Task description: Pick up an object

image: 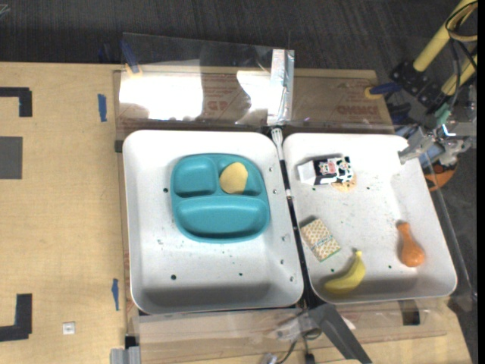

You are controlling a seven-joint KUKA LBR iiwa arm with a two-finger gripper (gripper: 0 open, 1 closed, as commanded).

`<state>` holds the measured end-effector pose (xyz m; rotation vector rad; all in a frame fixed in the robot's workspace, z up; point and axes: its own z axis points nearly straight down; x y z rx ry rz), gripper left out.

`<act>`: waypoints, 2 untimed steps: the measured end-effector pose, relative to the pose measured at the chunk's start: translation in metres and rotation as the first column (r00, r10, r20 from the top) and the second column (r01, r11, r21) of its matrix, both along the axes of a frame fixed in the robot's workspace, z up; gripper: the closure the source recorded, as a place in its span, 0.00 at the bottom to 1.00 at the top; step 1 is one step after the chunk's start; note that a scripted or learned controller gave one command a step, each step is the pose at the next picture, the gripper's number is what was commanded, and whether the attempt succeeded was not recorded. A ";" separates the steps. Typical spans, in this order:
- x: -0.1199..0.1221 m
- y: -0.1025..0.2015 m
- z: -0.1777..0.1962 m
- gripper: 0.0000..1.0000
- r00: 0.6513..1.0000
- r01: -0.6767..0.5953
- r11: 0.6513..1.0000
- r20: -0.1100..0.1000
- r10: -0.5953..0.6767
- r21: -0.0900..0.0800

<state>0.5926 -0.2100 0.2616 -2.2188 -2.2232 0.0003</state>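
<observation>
Gripper [415, 149] is seen at about three o'clock of the view, at the upper right corner of the right bin [379, 203], just beside its rim; whether it is wide or narrow cannot be told, and nothing is seen held in it. Behind it, toward one o'clock, the arm [443, 40] with yellow parts and cables is found, off the table [53, 203].

Inside the right bin four things are placed. A small printed box [327, 171] lies at eleven o'clock of the bin. A patterned packet [320, 239] lies at seven o'clock, near the wall between the bins. A yellow banana [347, 274] is placed at six o'clock, close to the near rim. An orange pear-shaped toy [410, 246] lies at four o'clock, well apart from the gripper.

In the left bin [151, 264] a teal divided plate [220, 211] is set in the middle, and a yellow round object [233, 177] rests in its upper right compartment.
</observation>
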 end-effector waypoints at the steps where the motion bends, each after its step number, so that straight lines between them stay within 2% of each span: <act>1: -0.004 0.023 0.040 0.00 0.991 0.137 0.991 0.007 -0.137 -0.001; 2: -0.004 0.022 0.038 0.00 0.990 0.138 0.990 0.003 -0.138 -0.002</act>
